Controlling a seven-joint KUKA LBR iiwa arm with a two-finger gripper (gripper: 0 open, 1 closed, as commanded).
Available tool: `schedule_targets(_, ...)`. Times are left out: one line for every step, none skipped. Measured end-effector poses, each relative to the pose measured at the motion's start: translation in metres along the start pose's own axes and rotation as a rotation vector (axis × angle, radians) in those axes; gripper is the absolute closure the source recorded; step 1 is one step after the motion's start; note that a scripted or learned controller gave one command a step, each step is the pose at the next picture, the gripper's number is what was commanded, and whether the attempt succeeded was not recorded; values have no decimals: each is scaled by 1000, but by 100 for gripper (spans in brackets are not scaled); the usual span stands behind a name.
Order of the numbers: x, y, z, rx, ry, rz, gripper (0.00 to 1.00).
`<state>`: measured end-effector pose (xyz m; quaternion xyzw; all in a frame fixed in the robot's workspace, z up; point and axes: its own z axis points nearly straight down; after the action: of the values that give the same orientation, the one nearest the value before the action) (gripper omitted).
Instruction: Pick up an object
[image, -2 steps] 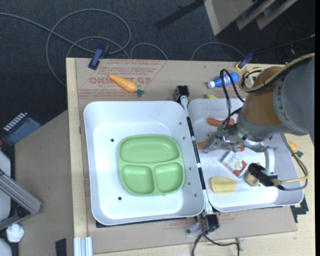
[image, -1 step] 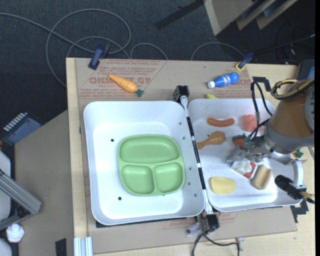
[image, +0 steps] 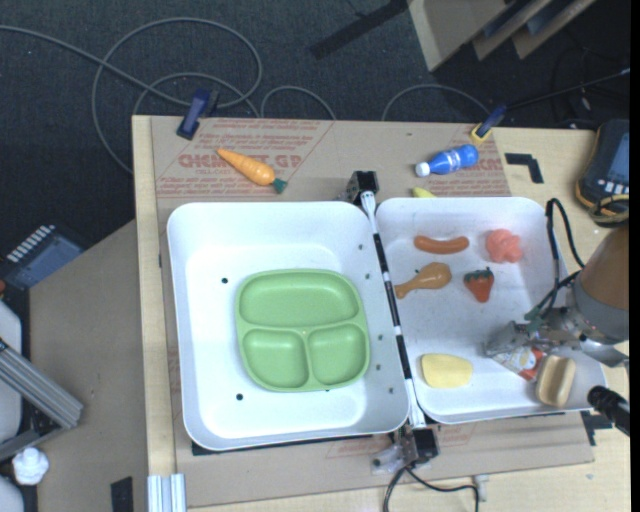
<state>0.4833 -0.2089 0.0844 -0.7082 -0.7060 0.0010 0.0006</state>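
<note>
The gripper (image: 520, 345) sits low in the right bin (image: 452, 400), beside a tan bread-like piece (image: 556, 380); whether its jaws are parted I cannot tell. That piece is probably light, hard plastic, smooth and slippery, best pinched across its narrow sides

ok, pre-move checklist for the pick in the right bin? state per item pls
1. Tool is over the right white bin, near its right side: ok.
2. Finger state of the tool: cannot tell, the metal parts blur together.
3. Object held between the fingers: cannot tell.
4. Nearest targets, the tan bread-roll-shaped toy and a small red item, sit right at the tool: ok.
5. Yellow rounded block lies apart from the tool, free to grasp: ok.
6. Red strawberry toy, brown drumstick toy and sausage toy are spaced apart from one another: ok.
</note>
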Motion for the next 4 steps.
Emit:
schedule_targets(48, 61, 0, -4, 2, -6, 0)
schedule_targets(14, 154, -1, -4, -1, -4, 0)
schedule_targets(37, 181, 1, 5, 2, -4, 0)
schedule_targets(104, 183, -1, -1, 3, -6, 0)
